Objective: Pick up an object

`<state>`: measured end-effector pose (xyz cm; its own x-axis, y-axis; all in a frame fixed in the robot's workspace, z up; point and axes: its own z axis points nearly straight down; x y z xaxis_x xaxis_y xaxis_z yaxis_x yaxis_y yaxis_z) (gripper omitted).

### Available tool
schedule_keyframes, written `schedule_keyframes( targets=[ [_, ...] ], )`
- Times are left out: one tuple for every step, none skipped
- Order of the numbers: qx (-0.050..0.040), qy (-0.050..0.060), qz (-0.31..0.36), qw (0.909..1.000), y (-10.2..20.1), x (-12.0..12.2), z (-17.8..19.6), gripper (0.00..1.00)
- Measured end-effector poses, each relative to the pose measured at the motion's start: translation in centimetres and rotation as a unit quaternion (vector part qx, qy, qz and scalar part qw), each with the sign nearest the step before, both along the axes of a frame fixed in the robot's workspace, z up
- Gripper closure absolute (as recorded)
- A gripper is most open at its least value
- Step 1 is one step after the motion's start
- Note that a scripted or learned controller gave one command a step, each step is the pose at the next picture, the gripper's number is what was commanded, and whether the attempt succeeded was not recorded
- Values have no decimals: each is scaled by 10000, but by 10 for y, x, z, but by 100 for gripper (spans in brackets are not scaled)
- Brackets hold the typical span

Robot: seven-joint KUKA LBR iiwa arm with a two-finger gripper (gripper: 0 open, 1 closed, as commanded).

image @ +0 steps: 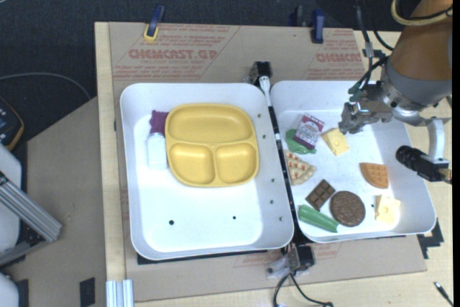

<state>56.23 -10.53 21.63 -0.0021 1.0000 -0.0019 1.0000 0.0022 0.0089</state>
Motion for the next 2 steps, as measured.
schedule_keyframes(
  targets=[
    [3,23,-7,10000,0,1,9,100],
    [19,48,14,10000,52,-5,16,100]
  ],
)
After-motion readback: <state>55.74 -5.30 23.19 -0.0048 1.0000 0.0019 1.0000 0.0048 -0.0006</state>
